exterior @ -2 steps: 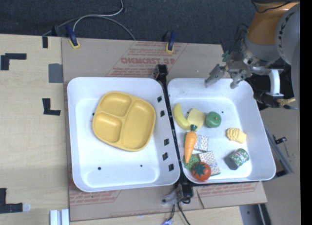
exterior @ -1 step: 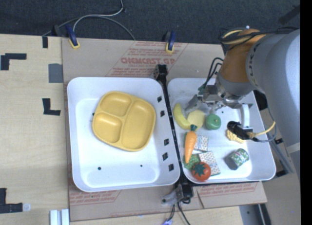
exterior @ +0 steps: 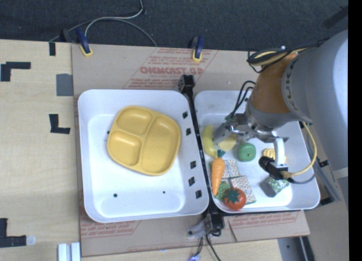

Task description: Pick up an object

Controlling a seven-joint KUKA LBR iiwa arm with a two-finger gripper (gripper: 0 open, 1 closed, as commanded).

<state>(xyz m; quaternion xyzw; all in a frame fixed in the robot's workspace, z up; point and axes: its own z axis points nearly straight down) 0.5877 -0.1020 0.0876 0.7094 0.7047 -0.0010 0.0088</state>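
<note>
Gripper (exterior: 235, 131) low in right bin (exterior: 300, 200), hovering w/ banana (exterior: 210, 139) at 9 o'clock, apple (exterior: 246, 152) at 5; open or clenched: can't tell.

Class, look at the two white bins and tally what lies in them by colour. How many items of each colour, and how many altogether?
Yellow: 2, the divided plate and the banana
Orange: 1, the carrot
Green: 1, the round fruit
Red: 1, the tomato
Total: 5 that can be clearly identified
</note>
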